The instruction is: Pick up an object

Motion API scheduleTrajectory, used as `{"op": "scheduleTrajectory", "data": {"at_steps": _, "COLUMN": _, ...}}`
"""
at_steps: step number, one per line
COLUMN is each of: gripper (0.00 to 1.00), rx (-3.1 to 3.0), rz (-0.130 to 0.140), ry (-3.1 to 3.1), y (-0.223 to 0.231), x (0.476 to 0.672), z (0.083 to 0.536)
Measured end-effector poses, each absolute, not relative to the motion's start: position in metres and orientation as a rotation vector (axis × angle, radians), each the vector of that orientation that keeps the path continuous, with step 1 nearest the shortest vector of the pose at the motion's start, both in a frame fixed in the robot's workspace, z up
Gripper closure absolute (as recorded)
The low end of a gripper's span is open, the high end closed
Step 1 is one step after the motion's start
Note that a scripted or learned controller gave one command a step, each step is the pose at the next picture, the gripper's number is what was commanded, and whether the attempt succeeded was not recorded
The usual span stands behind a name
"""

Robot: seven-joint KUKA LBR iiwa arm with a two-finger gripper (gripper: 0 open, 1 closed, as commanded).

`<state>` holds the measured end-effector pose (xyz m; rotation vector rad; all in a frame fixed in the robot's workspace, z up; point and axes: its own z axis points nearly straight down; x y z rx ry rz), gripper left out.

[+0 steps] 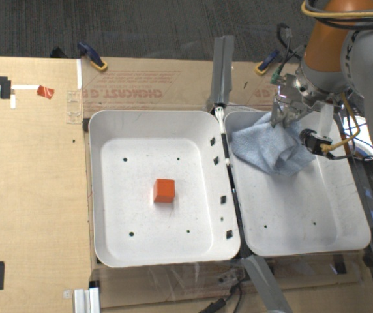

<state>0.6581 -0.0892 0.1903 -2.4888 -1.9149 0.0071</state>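
A blue-grey cloth point(269, 150) lies bunched in the far part of the right white bin point(304, 230). Its top edge is drawn up into a peak at my gripper point(284, 118). The gripper hangs from the grey arm with the orange band point(333, 38) and is shut on that raised edge. The rest of the cloth sags down to the bin floor. A small orange-red cube point(164, 191) sits alone near the middle of the left white bin point(108, 175), well to the left of the gripper.
A grey divider post point(222, 70) stands between the bins at the back. Black clips line the shared bin wall point(225, 175). Cardboard point(141, 87) lies behind the bins, with clamps point(94, 57) at its far edge. The wooden bench top point(30, 175) extends left.
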Motion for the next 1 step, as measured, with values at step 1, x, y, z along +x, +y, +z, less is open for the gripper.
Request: {"op": "scheduleTrajectory", "data": {"at_steps": 1, "gripper": 1.0, "rx": -2.576, "rz": 0.006, "ry": -1.797, "y": -0.0687, "x": 0.6582, "z": 0.2032}}
